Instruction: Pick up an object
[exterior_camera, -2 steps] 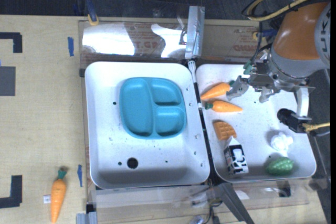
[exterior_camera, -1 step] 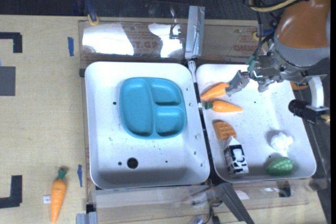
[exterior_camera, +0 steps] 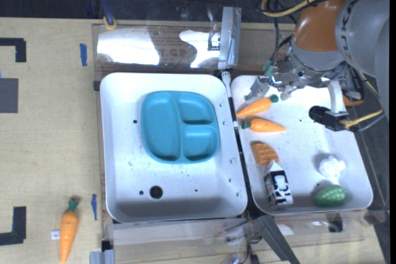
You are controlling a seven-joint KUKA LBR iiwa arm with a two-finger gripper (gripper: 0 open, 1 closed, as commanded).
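My gripper [exterior_camera: 270,91] hangs over the far left corner of the right bin [exterior_camera: 359,151]. Its two grey fingers [exterior_camera: 255,91] stand spread, open, with nothing between them. Just below the fingertips lies an orange carrot [exterior_camera: 254,108], tilted, and a second carrot [exterior_camera: 267,126] lies right beneath that one. Further toward the front are an orange waffle-like piece [exterior_camera: 264,152], a small black and white box [exterior_camera: 278,187], a white crumpled lump [exterior_camera: 331,166] and a green knobbly item [exterior_camera: 329,195].
The left bin [exterior_camera: 117,182] holds a blue divided plate [exterior_camera: 180,125]. A third carrot [exterior_camera: 67,229] lies on the bench outside the bins, front left. A metal divider [exterior_camera: 229,37] and clear panel stand behind the bins. Cables loop beside the arm at right.
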